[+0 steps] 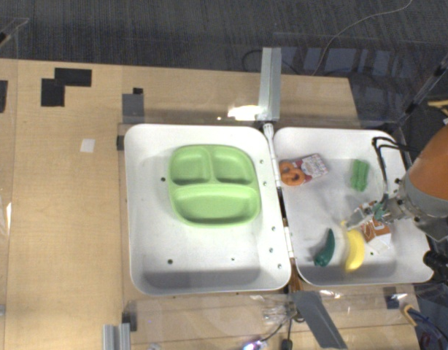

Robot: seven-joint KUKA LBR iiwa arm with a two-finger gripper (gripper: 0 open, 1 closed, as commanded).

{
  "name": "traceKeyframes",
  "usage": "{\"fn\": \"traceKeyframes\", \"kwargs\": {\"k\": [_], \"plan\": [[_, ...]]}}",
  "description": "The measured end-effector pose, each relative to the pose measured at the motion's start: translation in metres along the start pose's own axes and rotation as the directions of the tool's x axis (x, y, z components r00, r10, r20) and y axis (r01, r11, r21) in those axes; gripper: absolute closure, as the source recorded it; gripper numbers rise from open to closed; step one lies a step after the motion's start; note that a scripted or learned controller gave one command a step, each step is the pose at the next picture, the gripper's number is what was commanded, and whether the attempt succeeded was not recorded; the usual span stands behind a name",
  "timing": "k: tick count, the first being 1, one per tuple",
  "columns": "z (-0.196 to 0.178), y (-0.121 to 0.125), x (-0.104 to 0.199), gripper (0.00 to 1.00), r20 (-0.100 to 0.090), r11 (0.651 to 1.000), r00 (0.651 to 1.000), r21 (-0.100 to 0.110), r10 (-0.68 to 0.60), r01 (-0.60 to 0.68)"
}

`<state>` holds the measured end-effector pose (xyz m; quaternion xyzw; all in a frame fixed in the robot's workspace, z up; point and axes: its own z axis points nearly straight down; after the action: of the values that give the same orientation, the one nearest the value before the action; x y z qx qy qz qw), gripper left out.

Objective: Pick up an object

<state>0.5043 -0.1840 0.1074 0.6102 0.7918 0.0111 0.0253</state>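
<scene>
Low in the right bin [406,268], near its right wall, my gripper [373,221] sits among the clutter; at this slant and size I cannot tell how the jaws stand, nor whether anything is caught between them.

Just beside the tool tip lies a small brown-and-white packet [375,231], touching or nearly so. Immediately below-left is the yellow banana [354,251], and beside that a dark green cucumber-like piece [325,248], the two close together. Further off, toward the back of the same bin: a light green block [360,174] standing apart, and an orange-and-white wrapped item [300,170] against the divider. The left bin [144,195] holds only a green compartment tray [212,183], well apart from the arm.

Judgement: nearest candidates are the packet and the banana. To do this well I would centre over one object only, descend straight, and close across the banana's narrow width rather than along its curve. Risk: packet and banana are crowded, so an off-centre close may pinch an edge or nudge both. Verify the grip on lift before counting it.
</scene>
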Motion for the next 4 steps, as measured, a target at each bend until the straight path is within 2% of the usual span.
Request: {"fn": "traceKeyframes", "kwargs": {"k": [1, 2, 3, 4], "plan": [[0.000, -0.001, -0.004, 0.00, 0.002, 0.997, 0.997, 0.001, -0.073, 0.073], [0.001, 0.004, -0.008, 0.00, 0.000, 0.999, 0.999, 0.004, -0.049, 0.049], [0.006, 0.073, -0.045, 0.00, 0.001, 0.999, 0.999, 0.008, 0.047, -0.047], [0.008, 0.097, -0.052, 0.00, -0.002, 1.000, 1.000, 0.015, -0.001, 0.001]]}}
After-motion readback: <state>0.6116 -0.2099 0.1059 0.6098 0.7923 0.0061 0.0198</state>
